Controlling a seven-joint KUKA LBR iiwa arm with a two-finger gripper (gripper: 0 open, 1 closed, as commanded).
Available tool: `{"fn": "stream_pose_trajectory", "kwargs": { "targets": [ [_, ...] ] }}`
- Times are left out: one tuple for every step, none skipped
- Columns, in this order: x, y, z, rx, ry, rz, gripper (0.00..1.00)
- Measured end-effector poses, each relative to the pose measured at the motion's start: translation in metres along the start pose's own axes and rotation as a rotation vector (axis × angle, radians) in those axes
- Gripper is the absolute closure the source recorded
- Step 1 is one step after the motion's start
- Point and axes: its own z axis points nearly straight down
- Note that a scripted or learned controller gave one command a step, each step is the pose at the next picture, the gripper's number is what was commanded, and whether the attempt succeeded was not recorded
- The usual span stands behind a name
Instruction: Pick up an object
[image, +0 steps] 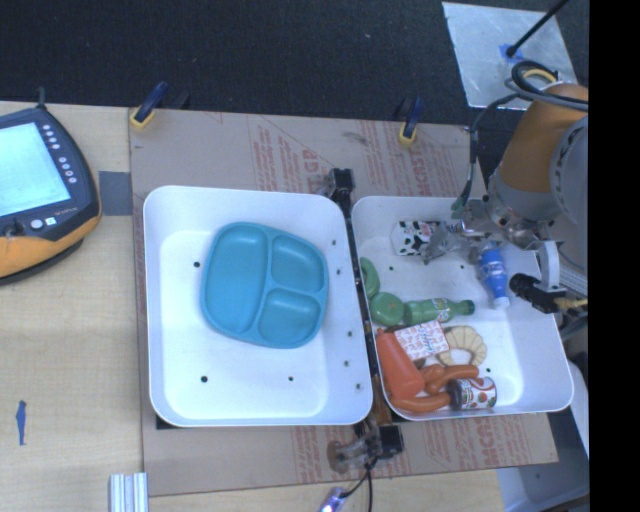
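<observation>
My gripper (447, 242) is low over the far part of the right bin (535, 375), and the grey arm with its orange band (540, 140) reaches in from the right. A small black-and-white cow toy (409, 238) lies just left of the gripper, touching it or nearly so. A blue bottle (493, 276) lies just to its right. Closer to the front are a green bottle (432, 310) on its side, a green lump (369, 277), a red-and-white card (424, 340), a tan pastry (466, 346), an orange toy (412, 385) and a small can (476, 394).
The left bin (170, 380) holds a blue divided plate (265, 285). A tablet in an orange case (40, 195) sits on the bench at far left. Clamps (148, 106) hold the cardboard at the back edge.
</observation>
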Motion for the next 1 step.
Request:
{"fn": "stream_pose_trajectory", "kwargs": {
  "targets": [
    [0.0054,-0.0002,-0.0002,-0.001,-0.005,0.002,0.0]
  ]
}}
